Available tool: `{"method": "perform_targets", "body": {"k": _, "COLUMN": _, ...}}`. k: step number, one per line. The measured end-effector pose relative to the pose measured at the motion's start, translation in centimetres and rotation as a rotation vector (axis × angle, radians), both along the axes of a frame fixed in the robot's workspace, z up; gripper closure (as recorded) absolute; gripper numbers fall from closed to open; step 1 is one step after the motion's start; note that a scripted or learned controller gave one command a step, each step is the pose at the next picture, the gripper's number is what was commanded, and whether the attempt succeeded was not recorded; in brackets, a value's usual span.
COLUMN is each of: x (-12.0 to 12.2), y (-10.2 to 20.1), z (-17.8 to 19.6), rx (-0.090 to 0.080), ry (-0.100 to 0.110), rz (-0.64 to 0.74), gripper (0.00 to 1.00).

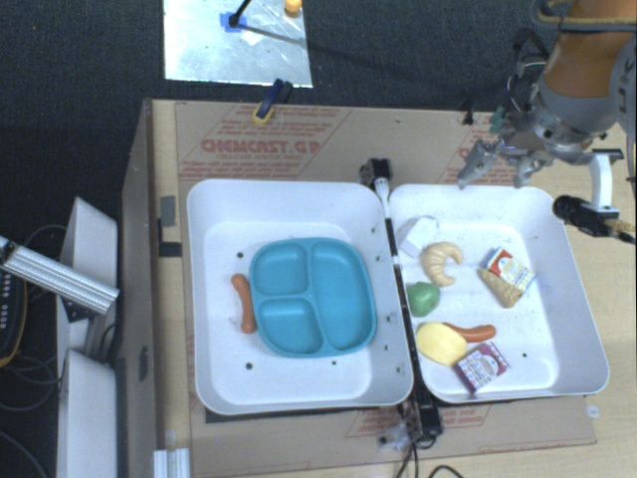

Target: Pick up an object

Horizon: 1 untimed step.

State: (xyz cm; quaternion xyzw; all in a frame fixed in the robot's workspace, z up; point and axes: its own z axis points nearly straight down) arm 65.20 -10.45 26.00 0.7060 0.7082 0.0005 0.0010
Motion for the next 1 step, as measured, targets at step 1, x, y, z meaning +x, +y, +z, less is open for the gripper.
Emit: {"method": "perform_targets", "body": {"k": 1, "x": -3.16, "y": -7.90, "z": -17.05, "rx": 0.000, "ry": 0.005, "rz": -0.002, "gripper": 0.00}}
